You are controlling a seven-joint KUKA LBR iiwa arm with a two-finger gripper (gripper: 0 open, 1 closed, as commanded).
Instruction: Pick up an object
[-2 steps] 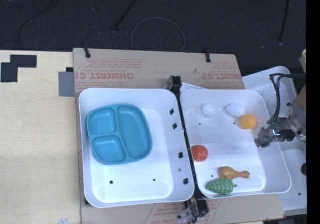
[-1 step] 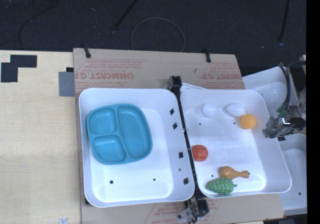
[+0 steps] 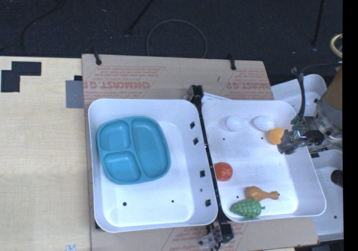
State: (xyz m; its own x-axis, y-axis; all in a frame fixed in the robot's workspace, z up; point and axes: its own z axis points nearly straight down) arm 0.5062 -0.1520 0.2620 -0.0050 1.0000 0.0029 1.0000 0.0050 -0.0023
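Two bins sit on the worktop; the gripper (image 3: 291, 142) hovers at the right bin's (image 3: 313, 199) far edge, just beside an orange ball (image 3: 274, 136), grip state indiscernible. Approach step; next comes closing on the ball.

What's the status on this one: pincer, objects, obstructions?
Pincer at right bin's right edge, beside orange ball. Nothing visibly gripped. Tomato lies apart.
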